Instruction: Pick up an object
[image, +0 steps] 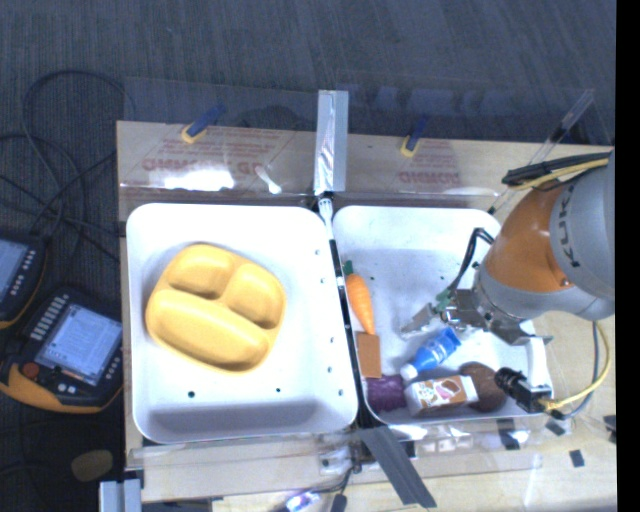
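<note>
Camera view, slanted down on both bins. Gripper (432, 316) low in the right bin (400, 232), arm entering from the right, orange band above the wrist. Jaws appear spread, nothing between them; the angle is poor, so that is a probable reading only.

Nearest candidate: blue-and-white bottle (436, 351), lying just below the gripper, tilted. Below it, touching or nearly so, a dark bottle with a red-and-white label (445, 391) on its side. Carrot (360, 302) and an orange block (368, 354) sit along the left wall; a purple item (384, 391) in the lower left corner.

Risks, judged:
- Round bottle on smooth plastic could roll or squirt out as the jaws close.
- Tight cluster: a finger may land on the labelled bottle and wedge, or drag two things.
- Bin wall close on the lower side limits approach.

Left bin (140, 300) holds one large yellow lumpy object (213, 305), well apart from the arm.

Surface: pale wooden table (465, 160), clear sheeting clipped at the rear. Floor dark carpet; cables and a handheld controller (65, 345) at left.
</note>
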